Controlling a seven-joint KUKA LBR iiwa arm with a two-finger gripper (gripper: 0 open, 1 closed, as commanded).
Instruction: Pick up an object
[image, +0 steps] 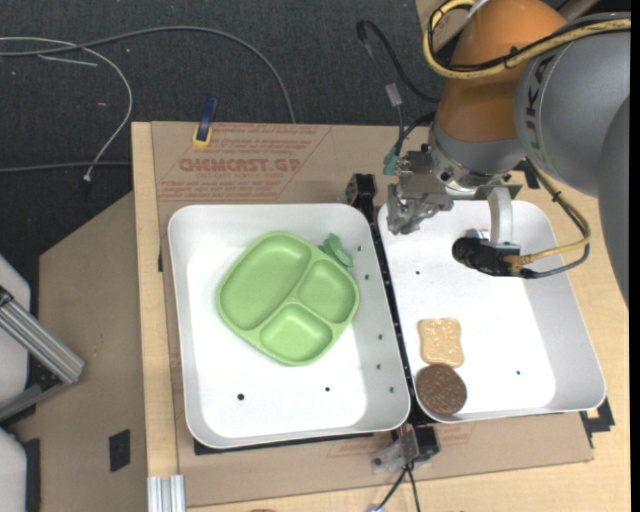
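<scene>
Gripper (405, 212) sits over the right bin's (540, 330) far-left corner with nothing visibly in it, open or closed can't tell; probable targets, tan biscuit (440, 342) and brown cookie (441, 390), lie touching near the front edge, well apart from it.

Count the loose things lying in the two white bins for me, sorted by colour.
Green: 2, a light green plastic plate with three compartments and a small darker green piece at its rim.
Tan: 1, a flat squarish tan cracker-like piece.
Brown: 1, a dark brown round disc.
Total: 4.
</scene>
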